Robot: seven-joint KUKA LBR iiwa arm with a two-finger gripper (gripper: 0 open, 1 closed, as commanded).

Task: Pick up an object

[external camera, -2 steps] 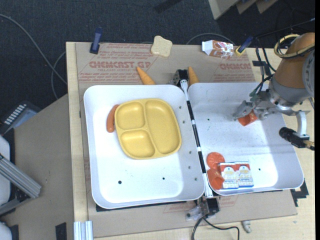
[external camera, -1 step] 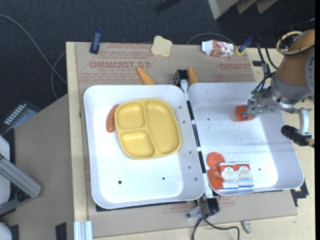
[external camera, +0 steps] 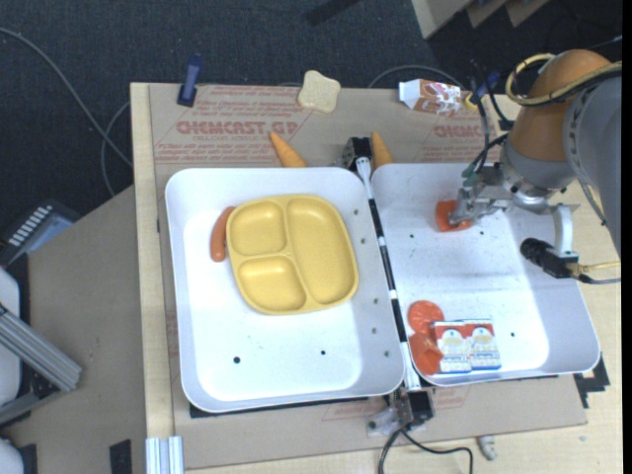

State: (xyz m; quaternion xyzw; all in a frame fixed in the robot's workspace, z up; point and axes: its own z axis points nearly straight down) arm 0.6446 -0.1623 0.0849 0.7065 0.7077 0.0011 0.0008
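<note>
Reaching in from 3 o'clock, the arm (external camera: 553,107) had its gripper (external camera: 472,200) low in the right bin (external camera: 553,314), toward that bin's 11 o'clock area. A small red-orange object (external camera: 449,215) sat just beside the fingertips on their 9 o'clock side, touching or nearly so; couldn't tell whether the jaws were released or clenched, and nothing was visibly between them. At the right bin's 7 o'clock: a small printed box (external camera: 466,348) lying partly over a red round piece (external camera: 426,336). Left bin (external camera: 286,368) held a yellow three-compartment tray (external camera: 292,253), with a red-orange sausage-shaped item (external camera: 218,236) touching its 9 o'clock edge. Outside the bins at 12 o'clock: bread slice toy (external camera: 319,90), orange carrot-like piece (external camera: 287,151), blue clip (external camera: 189,80), small printed packet (external camera: 431,95).
</note>
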